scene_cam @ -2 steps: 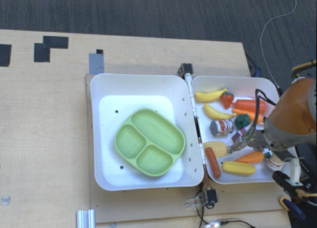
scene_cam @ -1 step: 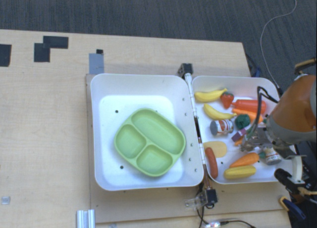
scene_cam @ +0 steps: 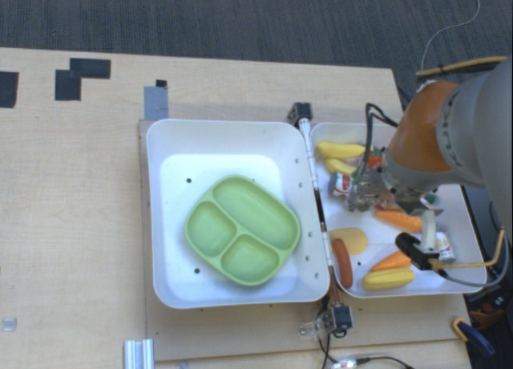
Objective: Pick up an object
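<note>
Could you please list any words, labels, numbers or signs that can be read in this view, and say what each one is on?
None can be read.
Black tape patches on the bench: plain shapes, no lettering.
Green divided plate in the left bin: no marking.
Small red-and-white item beside the hand in the right bin: any print is too small and blurred to read.

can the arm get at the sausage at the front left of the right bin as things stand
Probably yes. The sausage lies bare along the right bin's left wall, nothing on top; only that wall and the potato slice crowd it, and the gripper sits just behind.
</note>
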Robot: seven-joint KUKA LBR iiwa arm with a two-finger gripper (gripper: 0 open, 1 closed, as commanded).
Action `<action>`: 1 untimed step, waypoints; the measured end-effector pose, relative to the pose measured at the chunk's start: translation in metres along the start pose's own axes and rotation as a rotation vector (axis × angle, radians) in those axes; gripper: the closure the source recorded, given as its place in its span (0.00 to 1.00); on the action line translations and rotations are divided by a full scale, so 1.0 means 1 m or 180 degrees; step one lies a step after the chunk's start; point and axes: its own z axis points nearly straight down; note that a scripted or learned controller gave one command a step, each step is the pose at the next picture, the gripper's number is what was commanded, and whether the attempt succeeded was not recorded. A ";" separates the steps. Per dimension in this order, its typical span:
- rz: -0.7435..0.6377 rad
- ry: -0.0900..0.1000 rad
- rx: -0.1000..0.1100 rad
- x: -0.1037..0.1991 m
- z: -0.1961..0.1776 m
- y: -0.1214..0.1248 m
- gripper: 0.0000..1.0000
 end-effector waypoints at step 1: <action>0.0004 -0.0006 0.0011 -0.001 0.001 -0.001 0.00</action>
